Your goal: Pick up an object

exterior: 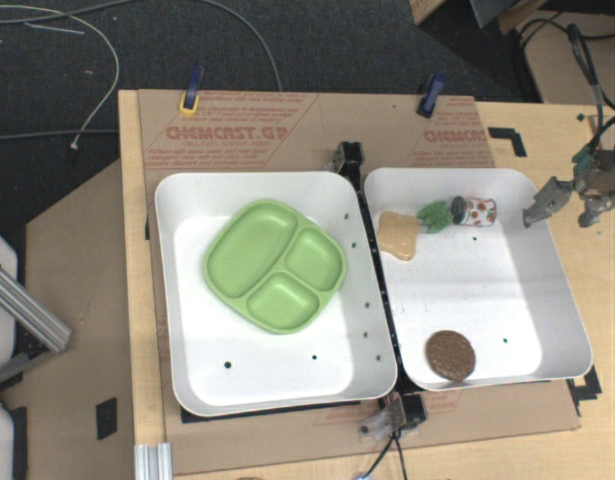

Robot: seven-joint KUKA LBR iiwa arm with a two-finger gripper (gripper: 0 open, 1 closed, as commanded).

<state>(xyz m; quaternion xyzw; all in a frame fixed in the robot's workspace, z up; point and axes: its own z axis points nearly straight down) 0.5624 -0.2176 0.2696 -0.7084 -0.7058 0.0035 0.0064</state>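
gripper (565,204) is seen at the right bin's (547,298) far right rim, fingers apart, nothing clamped between them. nearest to it, just leftward, a small cup (478,210) and green toy (437,214) are lain; a tan piece (397,236) further left. a brown disc (451,355) is set well below-left. position suggests an approach judged not yet committed.

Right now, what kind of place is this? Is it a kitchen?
Probably a robot test lab, not a kitchen. Two white bins sit clamped on a cardboard-covered bench, cables trail on the floor, and a robot gripper reaches in.
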